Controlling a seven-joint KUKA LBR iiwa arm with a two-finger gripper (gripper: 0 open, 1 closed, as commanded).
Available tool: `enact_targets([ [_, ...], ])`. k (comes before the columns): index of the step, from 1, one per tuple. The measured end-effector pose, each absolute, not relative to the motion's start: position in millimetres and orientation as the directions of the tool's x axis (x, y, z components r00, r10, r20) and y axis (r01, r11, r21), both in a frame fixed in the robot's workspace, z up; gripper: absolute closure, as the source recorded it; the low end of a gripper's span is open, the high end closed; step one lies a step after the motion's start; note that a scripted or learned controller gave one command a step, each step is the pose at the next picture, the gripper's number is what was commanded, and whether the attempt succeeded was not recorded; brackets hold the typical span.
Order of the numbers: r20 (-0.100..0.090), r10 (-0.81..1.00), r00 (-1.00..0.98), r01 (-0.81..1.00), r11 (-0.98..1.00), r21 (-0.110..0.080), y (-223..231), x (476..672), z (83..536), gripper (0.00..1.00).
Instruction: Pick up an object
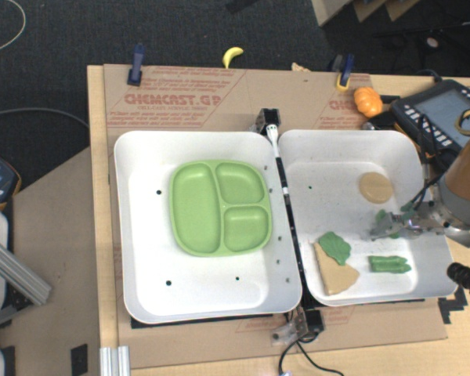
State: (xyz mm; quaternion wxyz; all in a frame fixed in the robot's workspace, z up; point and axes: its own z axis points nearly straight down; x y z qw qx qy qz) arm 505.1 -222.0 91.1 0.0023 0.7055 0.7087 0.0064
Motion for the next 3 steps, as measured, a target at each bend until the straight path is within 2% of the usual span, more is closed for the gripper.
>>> enact_targets([
  [1, 0.01, 1.0, -0.006, 1.0, 0.006, 0.0, -218, 481.1, 85, 0.0],
  [2, 0.003, 1.0, -0.003, 1.0, 0.003, 0.002, -221, 480.8, 95, 1.0],
  [3, 0.002, 1.0, 0.0, 1.0, 0.0, -0.002, -223, 478.9, 85, 1.0],
])
